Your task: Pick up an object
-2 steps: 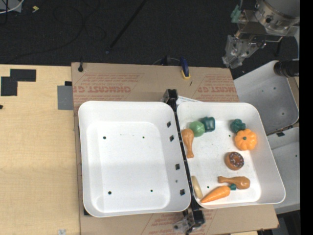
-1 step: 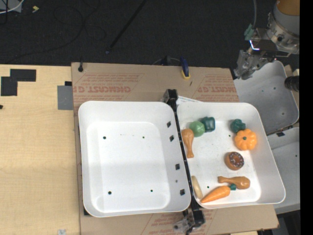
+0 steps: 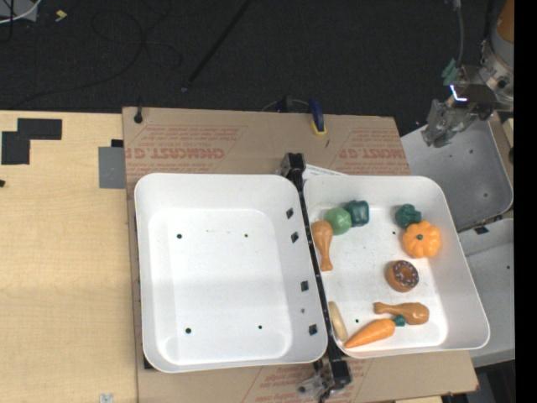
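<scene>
The right bin (image 3: pixel 457 309) holds several toy foods. A tan drumstick (image 3: pixel 322 243) lies by the divider, with a green fruit (image 3: pixel 339 219) and a dark teal piece (image 3: pixel 358 212) just behind it. A dark green piece (image 3: pixel 408 216) touches an orange pumpkin (image 3: pixel 421 239). Nearer the front lie a chocolate donut (image 3: pixel 403 275), a second drumstick (image 3: pixel 403 311), a carrot (image 3: pixel 370 333) and a beige slice (image 3: pixel 337 319). My gripper (image 3: pixel 440 128) hangs high at the upper right, beyond the right bin's far corner and apart from every object.
The left bin (image 3: pixel 151 267) stands beside the right one, joined by a black hinge strip (image 3: pixel 306 259). Both rest on a cardboard sheet (image 3: pixel 218 145). A grey plate (image 3: pixel 470 166) lies under the gripper. A blue clip (image 3: pixel 318 117) sits at the cardboard's far edge.
</scene>
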